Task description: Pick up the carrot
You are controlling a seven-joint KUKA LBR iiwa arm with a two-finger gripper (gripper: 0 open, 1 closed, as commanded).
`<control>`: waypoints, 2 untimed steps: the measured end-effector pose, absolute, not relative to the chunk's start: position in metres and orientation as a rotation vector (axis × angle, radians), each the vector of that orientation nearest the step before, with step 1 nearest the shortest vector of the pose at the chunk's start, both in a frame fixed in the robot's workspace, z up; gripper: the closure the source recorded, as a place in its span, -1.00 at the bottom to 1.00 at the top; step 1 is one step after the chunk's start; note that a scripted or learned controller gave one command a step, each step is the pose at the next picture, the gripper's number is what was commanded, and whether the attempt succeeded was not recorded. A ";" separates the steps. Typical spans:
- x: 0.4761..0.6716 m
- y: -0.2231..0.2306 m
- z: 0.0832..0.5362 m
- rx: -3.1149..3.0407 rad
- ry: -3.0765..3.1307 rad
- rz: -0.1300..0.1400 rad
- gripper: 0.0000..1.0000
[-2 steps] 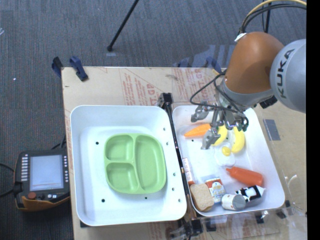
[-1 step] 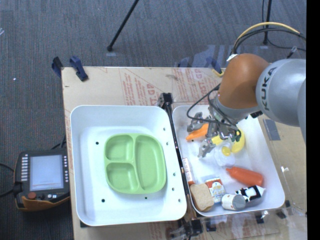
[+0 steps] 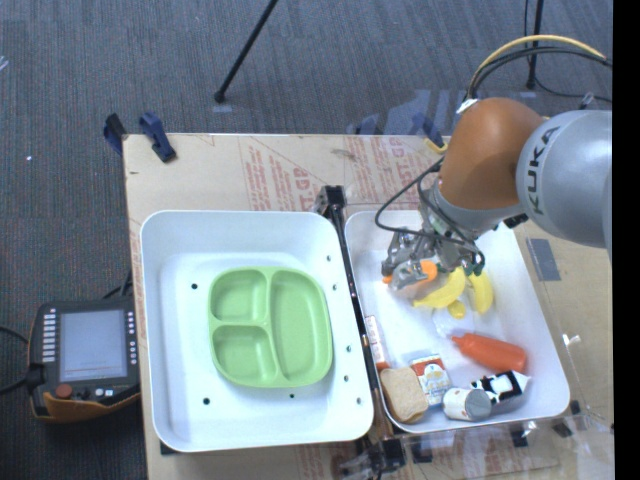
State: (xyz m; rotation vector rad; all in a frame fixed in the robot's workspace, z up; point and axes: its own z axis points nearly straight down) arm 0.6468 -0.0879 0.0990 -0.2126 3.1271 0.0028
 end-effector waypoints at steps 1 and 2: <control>0.649 -0.087 0.110 -0.216 3.121 0.003 1.00; 0.650 -0.086 0.120 -0.219 3.115 0.003 1.00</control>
